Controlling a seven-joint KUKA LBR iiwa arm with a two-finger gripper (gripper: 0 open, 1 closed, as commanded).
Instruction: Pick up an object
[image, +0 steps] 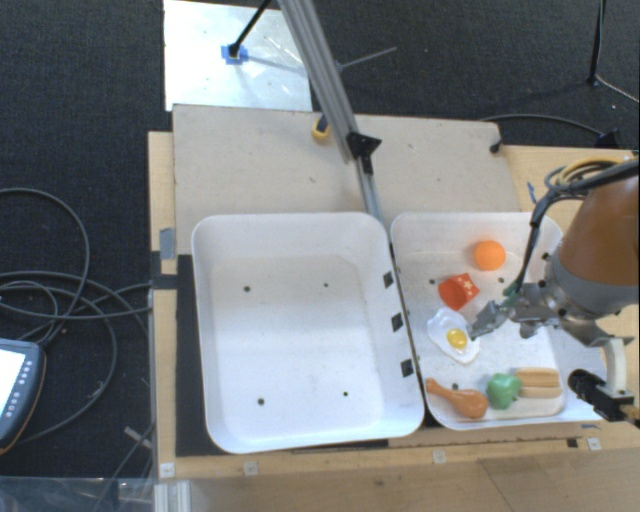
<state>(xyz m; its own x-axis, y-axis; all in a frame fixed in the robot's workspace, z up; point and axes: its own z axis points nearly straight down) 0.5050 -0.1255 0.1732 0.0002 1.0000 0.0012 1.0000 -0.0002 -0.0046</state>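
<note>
Near the right bin's front edge lie a chicken drumstick, green toy and hot dog; the gripper, fingers slightly apart and empty, hovers beside the fried egg, best approached straight down, with red piece and orange ball toward the back.

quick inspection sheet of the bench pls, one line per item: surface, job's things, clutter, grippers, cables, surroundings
Surface: wooden bench bearing a left bin and a right bin, side by side.
Job's things: in the right bin, orange ball, red block, fried egg, drumstick, green piece, hot dog.
Clutter: nothing seen.
Grippers: gripper low over the right bin, beside the egg; nothing seen between the jaws.
Cables: loops on the floor at left; cable bundle on the arm.
Surroundings: dark carpet; metal pole; handheld screen.
</note>
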